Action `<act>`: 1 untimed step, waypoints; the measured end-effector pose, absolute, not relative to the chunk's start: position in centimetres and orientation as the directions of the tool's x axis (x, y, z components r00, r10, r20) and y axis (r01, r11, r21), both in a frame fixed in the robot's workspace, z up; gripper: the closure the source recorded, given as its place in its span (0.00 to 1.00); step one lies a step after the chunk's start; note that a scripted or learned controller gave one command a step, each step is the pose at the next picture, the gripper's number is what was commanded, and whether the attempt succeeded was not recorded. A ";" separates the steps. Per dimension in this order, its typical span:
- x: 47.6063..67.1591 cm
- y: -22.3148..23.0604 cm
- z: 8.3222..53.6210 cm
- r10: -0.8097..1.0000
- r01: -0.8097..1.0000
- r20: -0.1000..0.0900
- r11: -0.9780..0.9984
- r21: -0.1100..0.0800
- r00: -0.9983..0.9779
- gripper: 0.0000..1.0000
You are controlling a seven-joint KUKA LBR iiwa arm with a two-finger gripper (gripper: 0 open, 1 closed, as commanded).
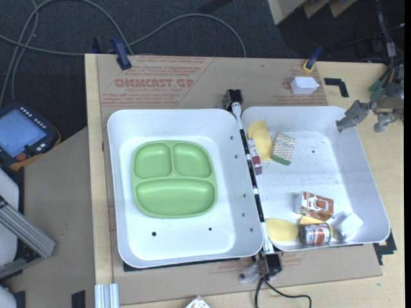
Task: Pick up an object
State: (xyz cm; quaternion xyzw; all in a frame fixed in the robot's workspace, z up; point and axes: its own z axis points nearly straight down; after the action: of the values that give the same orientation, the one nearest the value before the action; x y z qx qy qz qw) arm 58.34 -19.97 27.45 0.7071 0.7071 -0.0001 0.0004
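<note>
Camera view — board (154, 82) reads "CHEMCAST GP" | jaws (352, 117) state: cannot tell

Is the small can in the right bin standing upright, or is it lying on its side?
Lying on its side. The can shows its long red and white wall from above, with its silver ends pointing left and right, near the front edge of the right bin.

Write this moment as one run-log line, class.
gripper: over right bin's far right corner, holding nothing | green plate: in left bin | can: right bin, near edge
</note>
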 end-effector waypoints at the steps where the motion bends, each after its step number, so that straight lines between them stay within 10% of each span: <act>1: 61.4 -14.0 20.9 1.000 1.000 0.001 0.001 -0.002 -0.001 0.00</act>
State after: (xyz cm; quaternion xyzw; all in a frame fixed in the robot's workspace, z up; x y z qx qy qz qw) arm 61.38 -14.05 20.93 0.7066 0.7076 -0.0001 -0.0012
